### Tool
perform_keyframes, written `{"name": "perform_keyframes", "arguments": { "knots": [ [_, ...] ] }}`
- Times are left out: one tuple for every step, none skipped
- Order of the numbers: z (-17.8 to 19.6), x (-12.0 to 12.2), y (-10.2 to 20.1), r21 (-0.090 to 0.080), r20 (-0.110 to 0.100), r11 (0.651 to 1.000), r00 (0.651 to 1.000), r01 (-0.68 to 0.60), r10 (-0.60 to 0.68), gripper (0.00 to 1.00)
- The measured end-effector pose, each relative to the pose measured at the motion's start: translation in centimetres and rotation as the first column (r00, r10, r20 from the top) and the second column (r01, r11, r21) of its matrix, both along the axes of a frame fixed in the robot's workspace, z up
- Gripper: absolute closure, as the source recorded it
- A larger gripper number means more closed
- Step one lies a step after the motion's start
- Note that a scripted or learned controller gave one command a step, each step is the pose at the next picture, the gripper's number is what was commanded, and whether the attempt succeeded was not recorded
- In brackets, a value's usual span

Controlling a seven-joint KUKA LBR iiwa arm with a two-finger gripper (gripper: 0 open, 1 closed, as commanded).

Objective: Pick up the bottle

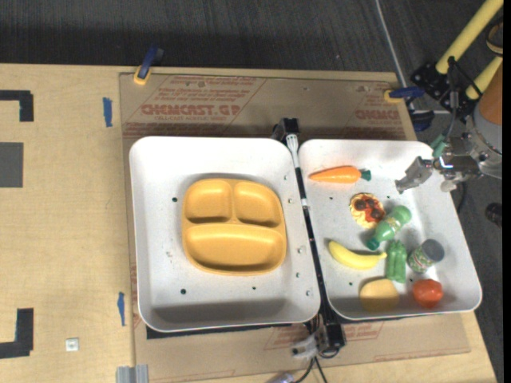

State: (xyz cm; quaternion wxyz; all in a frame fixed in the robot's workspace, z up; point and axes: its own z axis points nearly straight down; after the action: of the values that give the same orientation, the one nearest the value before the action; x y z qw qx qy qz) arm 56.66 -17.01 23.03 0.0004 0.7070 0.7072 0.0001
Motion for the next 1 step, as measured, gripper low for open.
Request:
{"name": "perform_keyframes", "arguments": {
  "knots": [
    [-14.40, -3.27, -2.14, -0.002, 0.003, 0.995, 0.995, -0.103, 0.103, 0.00]
  ]
}}
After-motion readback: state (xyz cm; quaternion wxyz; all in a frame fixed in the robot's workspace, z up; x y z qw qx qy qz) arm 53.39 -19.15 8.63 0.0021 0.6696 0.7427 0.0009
